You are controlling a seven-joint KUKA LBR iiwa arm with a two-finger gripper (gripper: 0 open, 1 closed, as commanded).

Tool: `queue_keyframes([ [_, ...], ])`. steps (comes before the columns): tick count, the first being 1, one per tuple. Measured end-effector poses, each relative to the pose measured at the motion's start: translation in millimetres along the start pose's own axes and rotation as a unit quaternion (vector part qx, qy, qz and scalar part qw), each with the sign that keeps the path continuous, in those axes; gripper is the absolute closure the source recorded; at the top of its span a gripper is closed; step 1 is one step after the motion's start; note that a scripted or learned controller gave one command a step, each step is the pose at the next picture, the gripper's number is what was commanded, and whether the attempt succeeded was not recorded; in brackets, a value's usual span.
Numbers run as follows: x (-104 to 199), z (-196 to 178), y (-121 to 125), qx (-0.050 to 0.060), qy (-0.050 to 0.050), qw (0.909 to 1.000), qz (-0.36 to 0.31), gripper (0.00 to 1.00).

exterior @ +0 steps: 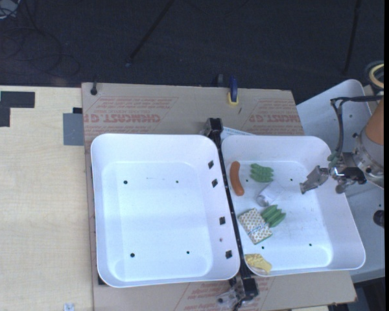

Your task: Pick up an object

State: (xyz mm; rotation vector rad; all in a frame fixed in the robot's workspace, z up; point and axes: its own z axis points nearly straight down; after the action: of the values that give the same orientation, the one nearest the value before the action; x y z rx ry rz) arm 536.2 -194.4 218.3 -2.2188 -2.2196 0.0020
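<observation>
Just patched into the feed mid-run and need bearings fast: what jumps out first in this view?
The small cluster of objects in the right bin stands out: an orange sausage-shaped piece near the divider, two green items, a patterned packet and a yellow piece at the near rim. The end effector sits over that bin's right side, apart from them, with nothing visible between its fingers. The left bin is plain white.
</observation>
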Motion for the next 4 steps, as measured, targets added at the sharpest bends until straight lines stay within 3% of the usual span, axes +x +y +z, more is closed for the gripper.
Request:
queue_keyframes([
  [1, -0.7, -9.6, -0.2, 0.001, 0.0, 1.0, 0.0, 1.0],
  [2, 37.9, -78.1, 113.1, -0.007, -0.002, 1.0, -0.004, 1.0],
  [3, -22.2, -67.0, 42.9, 0.001, -0.001, 1.0, 0.003, 1.0],
  [4, -6.3, -102.5, -65.5, 0.001, 0.001, 1.0, 0.002, 1.0],
])
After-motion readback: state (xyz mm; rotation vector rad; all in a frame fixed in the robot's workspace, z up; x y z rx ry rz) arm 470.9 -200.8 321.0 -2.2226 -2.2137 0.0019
